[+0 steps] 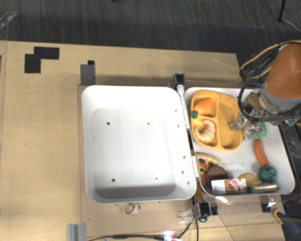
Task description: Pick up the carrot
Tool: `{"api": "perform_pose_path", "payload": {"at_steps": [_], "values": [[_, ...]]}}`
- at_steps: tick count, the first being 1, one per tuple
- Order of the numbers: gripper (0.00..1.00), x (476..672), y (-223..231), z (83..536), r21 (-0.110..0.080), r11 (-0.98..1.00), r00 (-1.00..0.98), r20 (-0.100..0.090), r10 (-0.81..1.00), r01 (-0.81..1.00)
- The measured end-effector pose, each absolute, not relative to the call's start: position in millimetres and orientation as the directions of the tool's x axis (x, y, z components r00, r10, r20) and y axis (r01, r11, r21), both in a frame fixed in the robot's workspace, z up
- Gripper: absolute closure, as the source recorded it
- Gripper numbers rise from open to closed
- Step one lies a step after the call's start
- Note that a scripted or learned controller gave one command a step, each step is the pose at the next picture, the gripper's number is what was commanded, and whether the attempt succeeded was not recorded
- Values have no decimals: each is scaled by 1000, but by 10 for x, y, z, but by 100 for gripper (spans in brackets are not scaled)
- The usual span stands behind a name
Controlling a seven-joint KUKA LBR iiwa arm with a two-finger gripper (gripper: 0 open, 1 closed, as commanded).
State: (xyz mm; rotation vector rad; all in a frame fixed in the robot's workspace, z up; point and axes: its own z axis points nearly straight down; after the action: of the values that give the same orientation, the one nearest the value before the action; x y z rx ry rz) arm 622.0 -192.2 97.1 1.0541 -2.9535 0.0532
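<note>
Two shallow white bins sit side by side on the tan bench (40,134), with dark grey carpet (150,14) beyond its far edge; we see the left bin (135,142) bare and the right bin (283,177) crowded. In the right bin we count one yellow divided tray (230,140) holding a mushroom-like piece (204,130), one bottle (231,186) lying along the near wall, one dark green round toy (267,173), and one carrot (261,152). The carrot lies right of the tray, just below the gripper (247,127), which hangs at the tray's right edge beneath the orange-banded arm (291,77); we cannot tell how its claw stands.

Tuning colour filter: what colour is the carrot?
Orange-red carrot, green top near the gripper; camera view.
</note>
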Motion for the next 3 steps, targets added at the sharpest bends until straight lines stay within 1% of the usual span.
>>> {"api": "perform_pose_path", "payload": {"at_steps": [1, 2, 3], "values": [[100, 6241, -1858, 1069, -45, 859, -860, 7, -510, -510], [0, 6289, -1735, 1065, -39, 855, -855, -11, -518, -517], [0, 5260, -1697, 1144, -7, 674, -674, -5, -739, -739]]}}
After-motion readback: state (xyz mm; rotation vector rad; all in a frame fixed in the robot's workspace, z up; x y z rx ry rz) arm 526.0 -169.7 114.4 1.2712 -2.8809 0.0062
